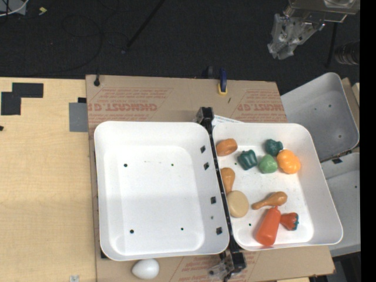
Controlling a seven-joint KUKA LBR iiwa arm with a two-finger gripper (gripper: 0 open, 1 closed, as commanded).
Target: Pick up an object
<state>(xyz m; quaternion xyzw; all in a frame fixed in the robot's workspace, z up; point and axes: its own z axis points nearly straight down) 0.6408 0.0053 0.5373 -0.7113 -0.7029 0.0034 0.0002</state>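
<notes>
Hovering high over the far right corner of the scene, the tool [289,37] hangs well apart from both bins; whether it is released or clenched cannot be told at this size, and nothing shows in it. The left bin [111,157] holds nothing pickable. The right bin [320,175] carries the candidates: an orange carrot [268,226], a chicken drumstick [271,201], a beige round piece [237,204], green peppers [257,160], an orange fruit [288,161], a red pepper [289,220]. A white egg [145,268] lies on the surface near the left bin. The step appears to be approach: the next move calls for descent toward one isolated item, likely the carrot.
</notes>
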